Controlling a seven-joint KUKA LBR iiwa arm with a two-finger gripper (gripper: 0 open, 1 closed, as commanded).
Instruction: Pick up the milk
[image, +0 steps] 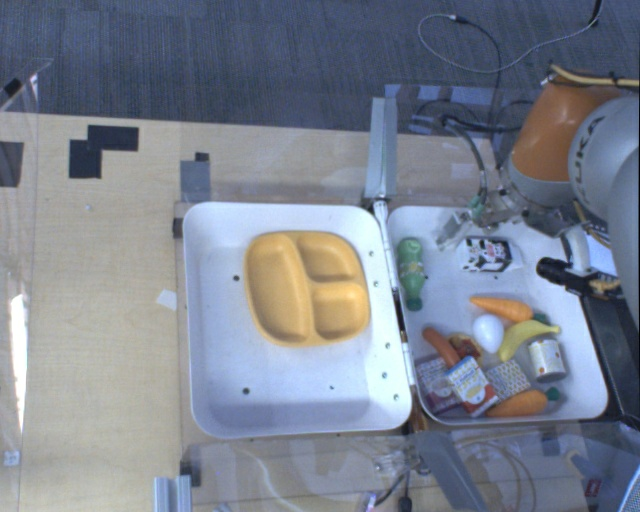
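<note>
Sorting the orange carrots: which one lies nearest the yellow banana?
The upper orange carrot, just above the yellow banana; the lower carrot sits at the bin's front edge.

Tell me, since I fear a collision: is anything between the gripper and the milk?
Nothing visible does. The gripper hangs right by the milk; the bottle and the nearest carrot lie off to the sides.

floor (250, 50): dark grey, maybe carpet | bench (90, 330): pale wood | light: even

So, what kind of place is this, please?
Probably a robot test bench in a lab: two white bins on a wooden bench, toy food such as a banana, and loose cables on grey carpet.
</note>
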